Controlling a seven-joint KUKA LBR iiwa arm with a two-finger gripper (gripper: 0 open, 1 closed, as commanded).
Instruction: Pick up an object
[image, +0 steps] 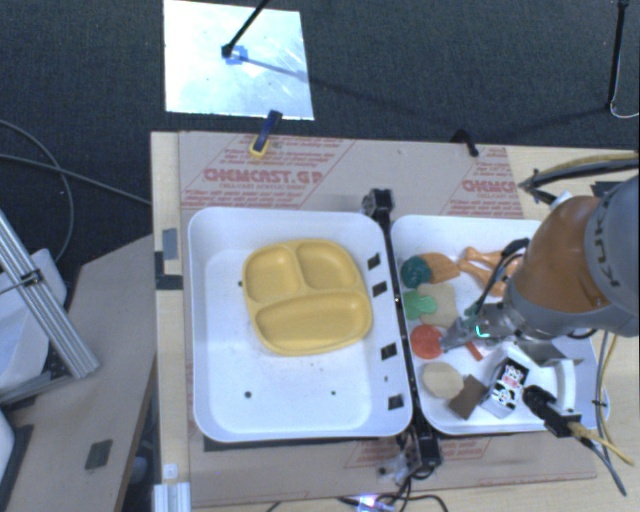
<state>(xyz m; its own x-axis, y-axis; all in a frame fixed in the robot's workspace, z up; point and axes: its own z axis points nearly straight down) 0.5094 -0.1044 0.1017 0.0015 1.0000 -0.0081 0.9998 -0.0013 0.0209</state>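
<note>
The right bin (560, 425) holds several small things. A teal round piece (415, 270) and an orange carrot-like piece (472, 263) lie at its far side, with a pale green piece (432, 303) below them. Nearer the front are a red round piece (426, 342), a beige disc (441, 380) and a brown block (466, 401). My gripper (466, 331) reaches in from the right and hangs low over the bin's middle, just right of the red round piece. The arm's grey and orange body hides the bin's right half.
A yellow divided plate (305, 297) lies in the left bin (300, 405). The black divider (398, 310) between the two bins runs close to the left of the small things. A brown board lies under both bins.
</note>
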